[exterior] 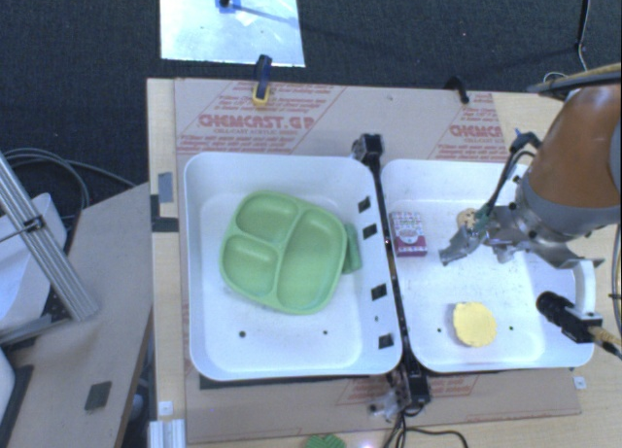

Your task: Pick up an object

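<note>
Gripper (457, 248) above right bin; yellow disc (474, 324) below-right, apart.

Claw (459, 248) low, arm from right

I'm looking at a robotics lab: grey arm (573, 164) w/ orange band, two white bins (204, 339) on a bench, cables (58, 159), dark carpet (78, 38).

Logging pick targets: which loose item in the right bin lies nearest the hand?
The red-and-white packet, just left of the hand; the yellow disc lies farther, toward the front.
</note>
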Motion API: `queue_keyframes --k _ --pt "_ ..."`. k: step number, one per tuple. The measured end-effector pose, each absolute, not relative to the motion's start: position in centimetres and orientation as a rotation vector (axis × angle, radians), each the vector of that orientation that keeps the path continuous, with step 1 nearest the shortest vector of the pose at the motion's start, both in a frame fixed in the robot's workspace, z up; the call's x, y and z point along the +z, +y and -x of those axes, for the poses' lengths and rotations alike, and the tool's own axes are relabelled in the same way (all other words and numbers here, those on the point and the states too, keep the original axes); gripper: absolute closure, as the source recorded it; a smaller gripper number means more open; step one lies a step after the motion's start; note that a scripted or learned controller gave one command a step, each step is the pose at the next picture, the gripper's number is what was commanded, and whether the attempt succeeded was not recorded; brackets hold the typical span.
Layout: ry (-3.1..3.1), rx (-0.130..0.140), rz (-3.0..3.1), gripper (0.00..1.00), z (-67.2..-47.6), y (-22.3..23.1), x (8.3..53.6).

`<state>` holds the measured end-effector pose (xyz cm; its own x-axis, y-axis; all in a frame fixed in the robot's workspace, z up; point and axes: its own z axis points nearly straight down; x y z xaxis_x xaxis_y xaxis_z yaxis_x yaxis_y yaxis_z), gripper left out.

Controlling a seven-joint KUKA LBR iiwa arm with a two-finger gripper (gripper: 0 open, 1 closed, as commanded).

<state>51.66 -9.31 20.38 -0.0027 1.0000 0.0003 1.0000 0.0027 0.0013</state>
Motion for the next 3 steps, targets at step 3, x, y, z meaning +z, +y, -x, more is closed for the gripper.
queue_keyframes --k 3 --pt "2.223 0.008 -2.208 0.00 -64.6 -20.1 8.6"
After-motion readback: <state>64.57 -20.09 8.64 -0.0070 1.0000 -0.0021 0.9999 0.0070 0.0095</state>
